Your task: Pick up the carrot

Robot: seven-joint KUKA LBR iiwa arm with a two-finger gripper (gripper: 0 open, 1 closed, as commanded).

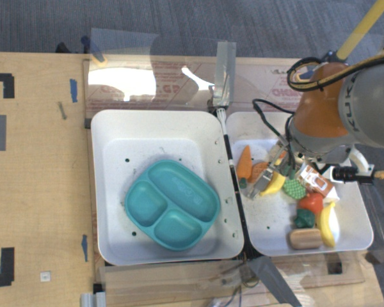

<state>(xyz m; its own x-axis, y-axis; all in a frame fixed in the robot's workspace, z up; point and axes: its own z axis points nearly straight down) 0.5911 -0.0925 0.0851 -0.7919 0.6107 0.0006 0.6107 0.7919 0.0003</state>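
The hand (267, 179) hangs low in the right bin (365, 235), just right of the carrot (244, 162); I cannot tell its grip. The carrot is not yet lifted.

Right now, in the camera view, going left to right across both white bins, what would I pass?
Teal three-compartment plastic plate → orange toy carrot → small yellow banana-shaped toy → green knobbly round toy → long yellow banana toy.

One fixed camera looks down at a slant (from above the bench (38, 171)) over both bins (109, 133).
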